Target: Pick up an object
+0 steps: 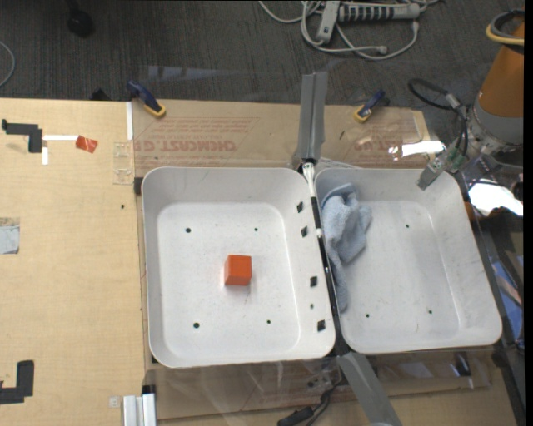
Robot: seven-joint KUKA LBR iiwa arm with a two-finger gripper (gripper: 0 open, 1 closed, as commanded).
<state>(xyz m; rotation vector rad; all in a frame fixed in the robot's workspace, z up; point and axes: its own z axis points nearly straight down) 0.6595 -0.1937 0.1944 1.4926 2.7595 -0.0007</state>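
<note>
**Cube waiting, arm parked at the corner**

Near the middle of the left white plastic bin point(166, 250) sits a small orange cube point(238, 270), probably stiff and light, best pinched across two flat sides. A soft crumpled grey-blue cloth point(346, 225) lies in the right white bin point(466, 274); the gripper point(441, 166) hovers over its far corner, jaw state unclear

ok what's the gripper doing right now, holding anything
gripper: at the far right corner of the right bin, apart from the blue-grey cloth and the orange cube; open or shut cannot be told.

Cables and a power strip point(379, 12) lie on the floor.
</note>
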